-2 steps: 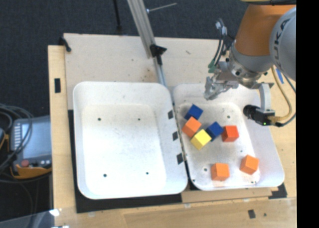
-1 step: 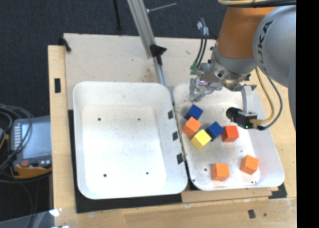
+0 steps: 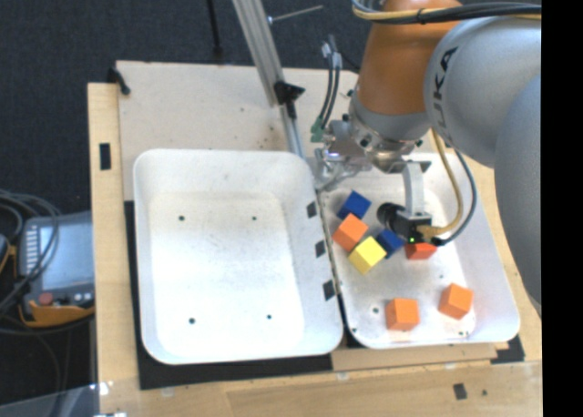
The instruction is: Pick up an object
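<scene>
Arm hovering over the right bin, no block picked yet.

The left bin has no blocks; in the right bin, an orange block, yellow block and blue blocks cluster beneath the gripper, whose jaw state I cannot tell. Next, probably descend on one; tight neighbours crowd it, while two orange cubes lie apart.

The arm is grey with black lettering, an orange band above the wrist, and black and yellow cables alongside
</scene>
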You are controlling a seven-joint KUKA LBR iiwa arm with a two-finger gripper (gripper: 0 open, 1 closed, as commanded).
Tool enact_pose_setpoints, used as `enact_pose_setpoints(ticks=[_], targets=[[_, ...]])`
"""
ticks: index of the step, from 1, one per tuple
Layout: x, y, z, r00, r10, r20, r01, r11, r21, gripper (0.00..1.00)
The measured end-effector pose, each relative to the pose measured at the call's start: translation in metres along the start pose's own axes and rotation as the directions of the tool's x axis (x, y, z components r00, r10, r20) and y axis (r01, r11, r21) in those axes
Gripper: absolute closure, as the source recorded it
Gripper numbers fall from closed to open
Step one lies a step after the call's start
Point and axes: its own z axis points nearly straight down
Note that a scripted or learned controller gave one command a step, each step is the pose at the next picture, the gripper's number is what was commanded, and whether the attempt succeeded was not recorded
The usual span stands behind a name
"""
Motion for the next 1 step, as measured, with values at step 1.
enact_pose_setpoints(ticks=[1], targets=[[0.0454,-0.022,-0.0017,1.0,0.0,-0.001,0.0,1.0,0.001,1.0]])
